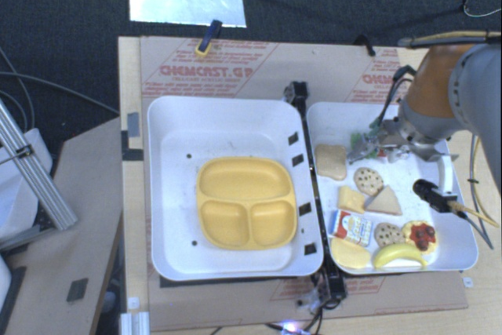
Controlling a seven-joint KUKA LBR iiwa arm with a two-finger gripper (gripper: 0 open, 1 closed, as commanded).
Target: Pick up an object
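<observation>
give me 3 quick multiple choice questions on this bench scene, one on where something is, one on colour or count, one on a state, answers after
1. Where is the divided plate?
A. in the left bin
B. in the right bin
C. on the floor

2. What colour is the banana?
A. green
B. yellow
C. red

3. How does the divided plate lie?
A. flipped upside down
B. leaning on the bin wall
C. flat, compartments facing up

Answers:
1. A: the plate sits in the middle of the left bin, apart from the food items in the right bin.
2. B: the banana at the near edge of the right bin is yellow, next to a red-topped piece.
3. C: its three compartments are open to the camera, and it rests level on the bin floor.
</observation>
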